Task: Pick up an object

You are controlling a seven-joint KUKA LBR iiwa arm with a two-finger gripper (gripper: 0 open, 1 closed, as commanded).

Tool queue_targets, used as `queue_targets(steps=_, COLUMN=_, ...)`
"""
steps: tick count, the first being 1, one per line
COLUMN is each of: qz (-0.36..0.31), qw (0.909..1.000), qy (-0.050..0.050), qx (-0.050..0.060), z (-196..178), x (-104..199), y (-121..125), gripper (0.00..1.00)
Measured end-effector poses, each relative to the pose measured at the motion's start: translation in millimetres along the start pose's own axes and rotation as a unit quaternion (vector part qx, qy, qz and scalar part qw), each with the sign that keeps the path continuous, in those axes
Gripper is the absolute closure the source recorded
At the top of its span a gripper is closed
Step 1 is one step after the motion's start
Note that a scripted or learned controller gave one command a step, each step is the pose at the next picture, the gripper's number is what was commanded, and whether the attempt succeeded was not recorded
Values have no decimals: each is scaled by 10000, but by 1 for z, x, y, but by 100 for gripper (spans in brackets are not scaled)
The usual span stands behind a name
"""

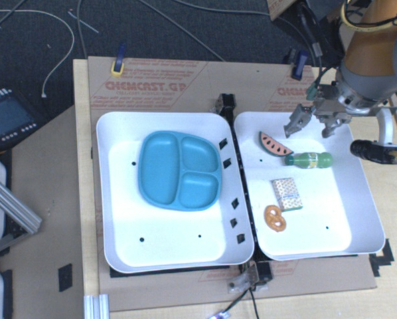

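Dark carpet with loose cables surrounds a cardboard-topped bench (185, 78) bearing two white bins side by side.

Left bin (119, 211): one blue divided plate (180, 170), three compartments, lying flat near the middle. Nothing on it.

Right bin (358, 211): four small items, all in the left-hand and upper part.
- Watermelon slice (273, 144), red with a dark rind, a curved wedge running from upper left to lower right.
- Green bottle (308, 159) lying on its side, long axis roughly left-right, cap end toward the left, just below and beside the slice; touching or apart, cannot tell.
- Patterned packet (287, 193), small rectangle, flat, below the bottle and apart from it.
- Pretzel (275, 218), brown, lowest of the four, just beside the packet's lower corner.

Gripper (313, 126): over the upper part of the right bin, fingers spread wide, one tip toward the slice, the other to the right. Nothing between them.

Key relation: slice and bottle are the nearest candidates. The slice sits just left and slightly below the gripper; the bottle sits almost directly below it in this view. Packet and pretzel are well apart, further down. Judgement: a short move down-left would reach the slice; the bottle, round and lying flat, would likely roll unless the fingers close across its narrow width.
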State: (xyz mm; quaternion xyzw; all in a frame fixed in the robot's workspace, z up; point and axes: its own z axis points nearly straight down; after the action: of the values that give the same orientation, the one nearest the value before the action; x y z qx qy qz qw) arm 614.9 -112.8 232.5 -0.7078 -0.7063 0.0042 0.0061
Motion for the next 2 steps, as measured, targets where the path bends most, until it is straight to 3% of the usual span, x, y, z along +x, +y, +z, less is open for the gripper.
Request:
queue_targets(steps=1, qz=-12, qw=10000, qy=-8, qx=-67, z=-8, x=0, y=2, gripper=0)
queue_targets(steps=2, qz=-16, qw=10000, qy=-3, qx=-39, z=49, x=10, y=5, gripper=0)
